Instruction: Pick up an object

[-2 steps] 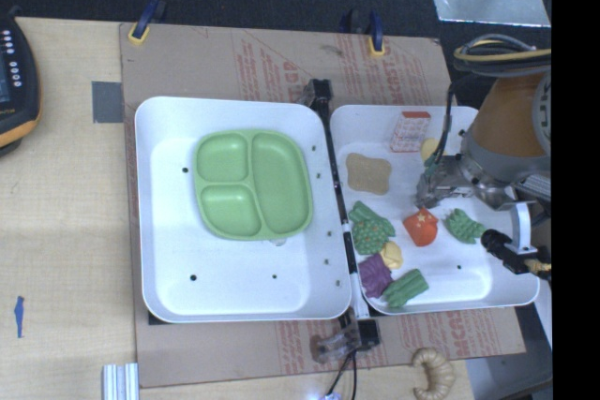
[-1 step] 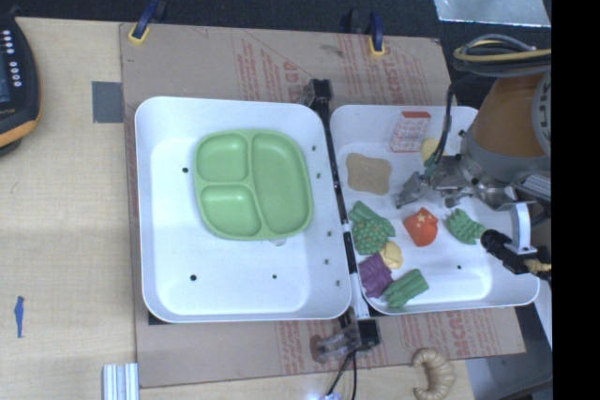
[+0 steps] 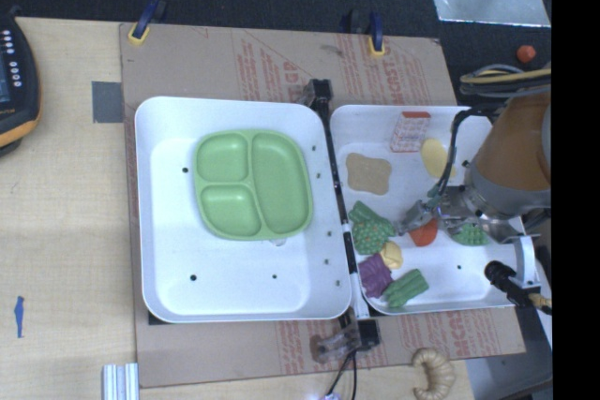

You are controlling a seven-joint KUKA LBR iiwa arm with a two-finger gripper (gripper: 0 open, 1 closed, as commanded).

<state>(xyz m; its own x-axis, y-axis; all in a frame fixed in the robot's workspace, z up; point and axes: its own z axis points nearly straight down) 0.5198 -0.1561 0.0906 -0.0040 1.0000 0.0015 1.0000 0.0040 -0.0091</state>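
Risking miss: gripper (image 3: pixel 424 218) low in right bin (image 3: pixel 375 122) amid crowded toy food, could nudge neighbours or close on nothing. Finger state cannot tell, nothing visibly held. Likely target red-orange piece (image 3: pixel 425 235), small, rounded, just beside gripper tip, near green piece (image 3: pixel 471 235).
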